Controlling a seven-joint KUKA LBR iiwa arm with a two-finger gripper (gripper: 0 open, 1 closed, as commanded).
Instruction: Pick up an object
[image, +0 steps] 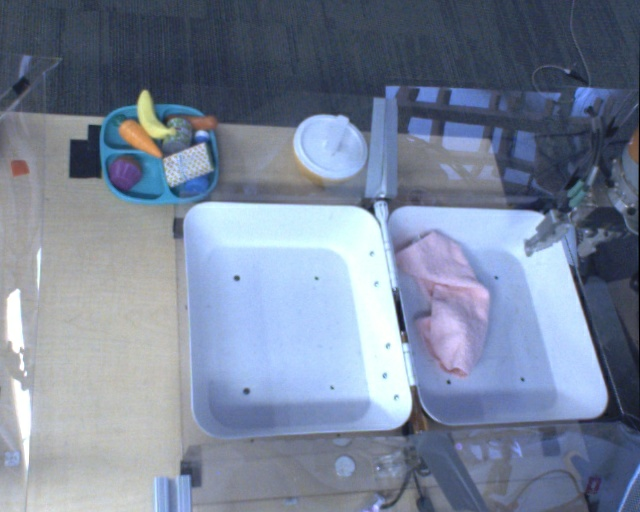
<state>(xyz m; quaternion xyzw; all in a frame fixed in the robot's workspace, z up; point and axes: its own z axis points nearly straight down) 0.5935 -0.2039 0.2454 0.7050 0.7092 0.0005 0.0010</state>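
A crumpled pink cloth (450, 298) lies in the left half of the right white bin (540, 390), close to the divider between the bins. My gripper (548, 233) hangs over that bin's far right corner, well to the right of the cloth and apart from it. It looks small and partly lost against the dark clutter behind it. Nothing can be seen in it.
The left white bin (290, 400) stands beside the right one. A blue tray (112, 188) of toy food sits at the far left of the bench, with a white-lidded cup (330, 147) behind the bins. Cables and a metal frame (500, 110) crowd the far right.
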